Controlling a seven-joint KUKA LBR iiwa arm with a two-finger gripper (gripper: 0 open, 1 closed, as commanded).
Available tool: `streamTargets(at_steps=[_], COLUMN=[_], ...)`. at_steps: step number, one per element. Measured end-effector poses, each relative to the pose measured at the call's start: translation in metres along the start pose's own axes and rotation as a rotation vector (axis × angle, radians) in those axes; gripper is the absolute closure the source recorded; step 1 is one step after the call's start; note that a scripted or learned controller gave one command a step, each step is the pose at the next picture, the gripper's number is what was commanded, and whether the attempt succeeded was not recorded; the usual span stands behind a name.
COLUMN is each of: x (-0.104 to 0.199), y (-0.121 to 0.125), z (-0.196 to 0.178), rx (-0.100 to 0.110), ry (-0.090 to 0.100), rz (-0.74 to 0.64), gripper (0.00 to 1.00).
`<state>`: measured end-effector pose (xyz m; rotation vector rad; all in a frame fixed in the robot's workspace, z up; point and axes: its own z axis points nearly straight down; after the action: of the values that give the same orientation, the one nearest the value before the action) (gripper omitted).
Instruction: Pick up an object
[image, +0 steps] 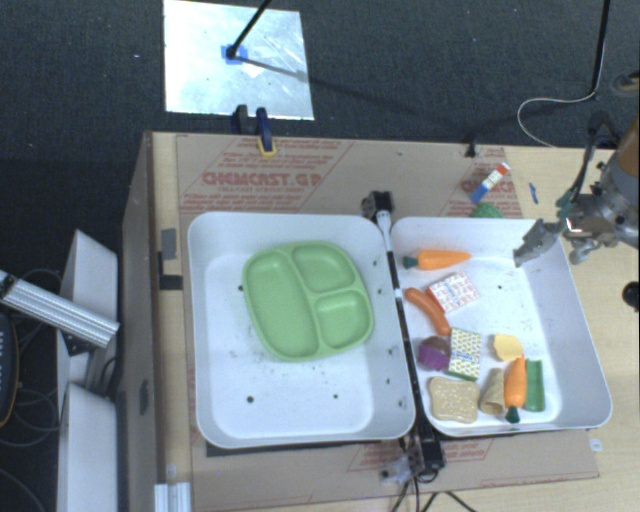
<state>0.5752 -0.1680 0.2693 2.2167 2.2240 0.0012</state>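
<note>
Green plastic comes first on the left: a three-compartment plate (308, 301) lying flat in the left bin (215, 400), broad and stiff, with no edge I could pinch easily, so I judge it a poor pick. Across the divider, the right bin (560, 310) holds the small toy food that suits the task better. Near its top left lies an orange carrot (440, 259), lengthwise across the bin and apart from its neighbours; it looks like light, hard, smooth plastic, so I would close across its thick middle, where it is least likely to slip out. Below it sit a patterned red-and-white block (453, 292) and an orange sausage-like piece (428, 310), just beside each other. Further down, things crowd together: a purple piece (433, 352), a checked square block (465, 353), a slice of toast (453, 398), a yellow piece (507, 347), a second small carrot (514, 381) touching a green pod (535, 385). These look light too, but they lie so close that fingers coming down on one would likely nudge another. My gripper (533, 247) hangs over the bin's upper right part, well apart from every item, carrying nothing; from this angle I cannot tell whether it is spread or pressed together. The top carrot seems my best target: isolated, rigid, not fragile, only a little slick.
</note>
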Motion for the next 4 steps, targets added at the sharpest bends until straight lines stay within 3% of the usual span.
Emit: streamTargets(at_steps=[1, 2, 3, 4], x=[-0.019, 0.024, 0.038, 0.038], y=[0.018, -0.008, 0.043, 0.044], z=[0.184, 0.185, 0.184, 0.174], rx=[0.001, 0.001, -0.002, -0.004], ry=[-0.001, 0.001, 0.000, 0.000], rz=[0.002, 0.000, -0.001, -0.002], gripper=[0.00, 0.00, 0.00, 1.00])
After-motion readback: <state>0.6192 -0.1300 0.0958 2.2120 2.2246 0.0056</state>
